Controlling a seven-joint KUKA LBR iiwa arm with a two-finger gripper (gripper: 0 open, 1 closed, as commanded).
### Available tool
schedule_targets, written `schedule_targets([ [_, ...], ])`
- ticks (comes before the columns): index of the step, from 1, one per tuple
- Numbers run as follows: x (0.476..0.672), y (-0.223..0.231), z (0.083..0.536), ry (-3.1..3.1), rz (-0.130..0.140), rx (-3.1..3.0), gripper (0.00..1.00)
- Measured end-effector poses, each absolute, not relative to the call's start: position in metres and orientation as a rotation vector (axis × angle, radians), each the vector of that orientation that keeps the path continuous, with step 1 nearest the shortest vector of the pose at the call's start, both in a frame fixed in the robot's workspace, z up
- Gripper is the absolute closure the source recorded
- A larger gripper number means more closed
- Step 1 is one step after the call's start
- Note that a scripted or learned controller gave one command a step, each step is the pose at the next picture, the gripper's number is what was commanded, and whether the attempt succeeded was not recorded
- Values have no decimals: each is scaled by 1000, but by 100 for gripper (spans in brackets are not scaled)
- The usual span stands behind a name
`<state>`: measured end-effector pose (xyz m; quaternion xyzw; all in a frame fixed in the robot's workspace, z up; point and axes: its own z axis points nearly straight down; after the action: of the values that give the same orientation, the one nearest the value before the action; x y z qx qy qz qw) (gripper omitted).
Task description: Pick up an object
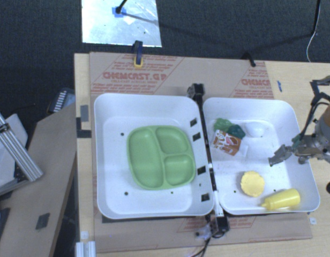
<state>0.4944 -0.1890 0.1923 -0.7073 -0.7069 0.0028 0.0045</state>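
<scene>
The right bin [293,116] holds several objects. A green crumpled item [228,126] lies at the back, with an orange and white snack packet [227,142] just in front of it. A white cup-like piece [256,128] sits beside them, hard to make out against the bin. A round yellow object [252,183] and a yellow squeeze bottle [281,199] on its side lie near the front. My gripper [276,159] reaches in from the right, over the bin's right half. It hangs above bare floor between the white piece and the yellow round object, holding nothing that I can see.
The left bin [111,111] contains a green divided plate [159,157]. A black divider with clips [203,143] runs between the bins. Cardboard [154,74] lies under both. A metal frame [12,149] stands at the far left.
</scene>
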Motion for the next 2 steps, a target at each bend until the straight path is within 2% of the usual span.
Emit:
schedule_targets([
  [1, 497, -189, 198, -2226, -1, -2219, 0],
  [2, 498, -191, 135, -2220, 2, -2218, 0],
])
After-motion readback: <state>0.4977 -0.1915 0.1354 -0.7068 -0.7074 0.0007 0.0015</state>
